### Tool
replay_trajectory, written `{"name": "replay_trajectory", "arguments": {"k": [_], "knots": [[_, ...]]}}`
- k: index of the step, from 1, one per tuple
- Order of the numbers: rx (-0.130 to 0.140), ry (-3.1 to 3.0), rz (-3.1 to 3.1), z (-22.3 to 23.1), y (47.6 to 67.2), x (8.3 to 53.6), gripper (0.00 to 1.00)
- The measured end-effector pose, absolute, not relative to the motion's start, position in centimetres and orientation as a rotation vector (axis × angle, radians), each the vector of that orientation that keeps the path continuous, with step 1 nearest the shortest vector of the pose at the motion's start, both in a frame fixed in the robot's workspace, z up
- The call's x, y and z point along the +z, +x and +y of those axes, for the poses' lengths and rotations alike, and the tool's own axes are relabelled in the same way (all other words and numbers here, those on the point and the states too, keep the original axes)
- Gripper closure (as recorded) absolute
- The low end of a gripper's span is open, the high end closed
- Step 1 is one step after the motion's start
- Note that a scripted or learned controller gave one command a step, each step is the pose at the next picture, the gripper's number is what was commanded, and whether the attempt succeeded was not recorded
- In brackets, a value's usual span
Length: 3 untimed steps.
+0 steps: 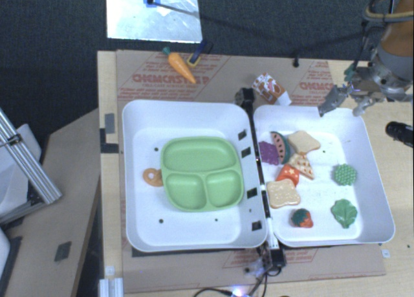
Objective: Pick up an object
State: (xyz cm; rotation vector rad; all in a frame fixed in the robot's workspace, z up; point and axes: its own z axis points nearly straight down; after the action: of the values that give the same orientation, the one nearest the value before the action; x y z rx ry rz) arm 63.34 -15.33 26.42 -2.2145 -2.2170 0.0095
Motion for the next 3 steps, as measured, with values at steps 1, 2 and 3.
{"name": "replay_trajectory", "arguments": {"k": [1,2,3], "knots": [[-0.001,-2.219,-2.226,-15.3,63.5,27.2,0.0],[0.002,-2.217,-2.223,-14.8,63.5,21.0,0.0],[0.001,-2.216,-2.225,-13.9,63.2,15.3,0.0]]}}
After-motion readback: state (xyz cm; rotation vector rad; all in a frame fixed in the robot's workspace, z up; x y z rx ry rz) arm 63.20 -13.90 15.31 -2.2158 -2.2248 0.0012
